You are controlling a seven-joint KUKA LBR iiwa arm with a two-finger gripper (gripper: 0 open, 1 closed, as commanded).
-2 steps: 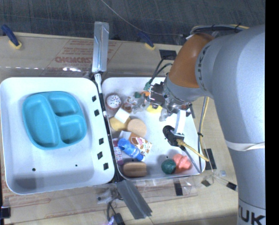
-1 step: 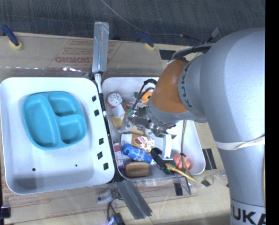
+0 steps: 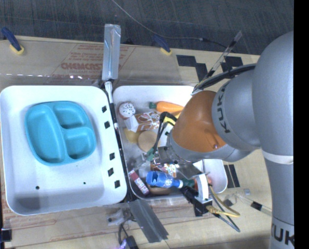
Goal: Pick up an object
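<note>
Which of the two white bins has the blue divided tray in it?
The left bin: it holds the blue divided tray. The right bin holds a jumble of small items under the arm.

The arm (image 3: 232,123) reaches over the right bin (image 3: 144,91), above a carrot (image 3: 170,107), a blue bottle (image 3: 162,180) and other clutter; a blue tray (image 3: 60,130) lies in the left bin (image 3: 19,196).

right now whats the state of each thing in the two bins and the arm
blue divided tray: lying flat in the left bin, compartments bare
carrot: lying on its side at the far end of the right bin
blue bottle: lying on its side among the clutter at the near end
round tan piece: lying flat mid-bin
arm: reaching low over the right bin, covering part of it
</note>
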